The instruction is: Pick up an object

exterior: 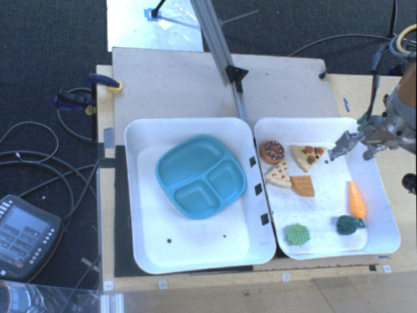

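Note:
The right bin [384,237] holds several toy foods: a chocolate donut [272,152], a pizza slice [308,155], a second pizza slice [279,175], an orange wedge [302,186], a carrot [356,199], a dark green broccoli [348,224] and a light green round piece [298,234]. My gripper [350,152] hangs over the bin's far right part, just right of the first pizza slice and above the carrot. It is open, with nothing between its fingers [339,147].
The left bin [150,246] holds a blue divided plate [201,184]. A slanted metal pole [215,34] comes down to the gap between the bins. Cables [384,44] hang near the arm at the right. A handheld pendant [23,237] lies on the floor at the left.

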